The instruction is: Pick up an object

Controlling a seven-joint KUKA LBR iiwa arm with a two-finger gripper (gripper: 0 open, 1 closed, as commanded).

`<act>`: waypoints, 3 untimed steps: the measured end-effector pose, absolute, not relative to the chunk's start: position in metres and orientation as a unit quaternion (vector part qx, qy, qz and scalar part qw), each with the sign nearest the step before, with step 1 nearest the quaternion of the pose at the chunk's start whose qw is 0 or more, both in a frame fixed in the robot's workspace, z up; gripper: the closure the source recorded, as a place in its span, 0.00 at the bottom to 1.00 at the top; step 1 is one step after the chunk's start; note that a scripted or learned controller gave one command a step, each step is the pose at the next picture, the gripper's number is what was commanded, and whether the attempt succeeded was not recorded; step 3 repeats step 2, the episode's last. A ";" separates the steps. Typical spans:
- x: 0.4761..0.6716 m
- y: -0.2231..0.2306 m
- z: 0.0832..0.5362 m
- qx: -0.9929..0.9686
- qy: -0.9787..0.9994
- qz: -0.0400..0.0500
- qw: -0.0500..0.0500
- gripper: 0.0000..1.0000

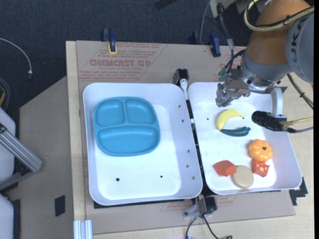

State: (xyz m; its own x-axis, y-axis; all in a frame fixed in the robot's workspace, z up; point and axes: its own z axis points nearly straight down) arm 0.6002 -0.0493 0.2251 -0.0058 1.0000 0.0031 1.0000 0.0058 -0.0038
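Cardboard-topped bench [124, 59] on dark carpet [75, 9] bears two white bins [149, 183]; tool [227, 97] state unclear.

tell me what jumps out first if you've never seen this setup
The big blue divided plate lies alone in the left bin, the largest patch of colour. In the right bin sits a small bright cluster: a yellow banana against a dark green piece, and nearer the front an orange pumpkin-like toy. Above the banana hangs the gripper, under the arm's orange band.
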 end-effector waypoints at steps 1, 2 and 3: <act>0.573 0.007 0.231 -0.705 -0.709 0.000 0.002 1.00; 0.547 0.049 0.221 -0.706 -0.709 0.001 0.003 1.00; 0.547 0.049 0.221 -0.706 -0.709 0.001 0.003 1.00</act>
